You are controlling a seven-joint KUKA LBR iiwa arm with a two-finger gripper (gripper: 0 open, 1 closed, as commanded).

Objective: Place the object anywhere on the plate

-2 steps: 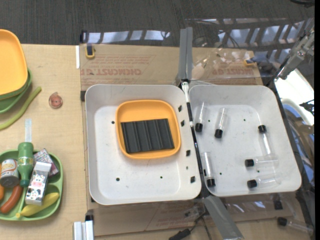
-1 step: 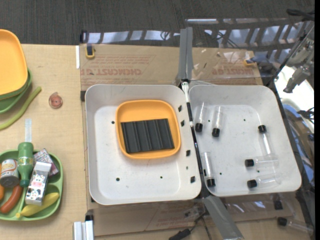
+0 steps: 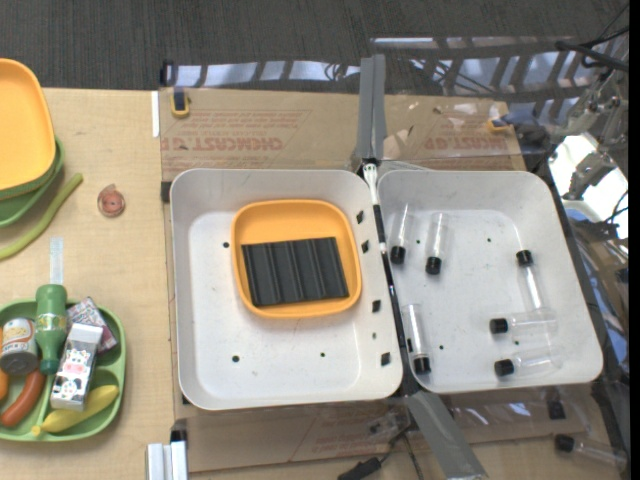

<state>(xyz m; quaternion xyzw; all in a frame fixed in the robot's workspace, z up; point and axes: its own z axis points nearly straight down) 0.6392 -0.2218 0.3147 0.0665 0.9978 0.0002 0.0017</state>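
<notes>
dark ribbed object [image 3: 295, 272] on orange plate [image 3: 245, 230] (left bin [image 3: 200, 348])

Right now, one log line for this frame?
rounded-square orange plate in left white bin | dark ribbed rectangular pad on plate | clear black-capped vials in right white bin

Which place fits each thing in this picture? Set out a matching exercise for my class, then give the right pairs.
Things:
1. orange plate
2. dark ridged mat
3. clear tubes with black caps
4. green bottle

Places:
A. in the right bin
B. lying on the orange plate
C. in the green tray at the lower left
D. in the left bin

Pairs: 1-D, 2-B, 3-A, 4-C
</notes>
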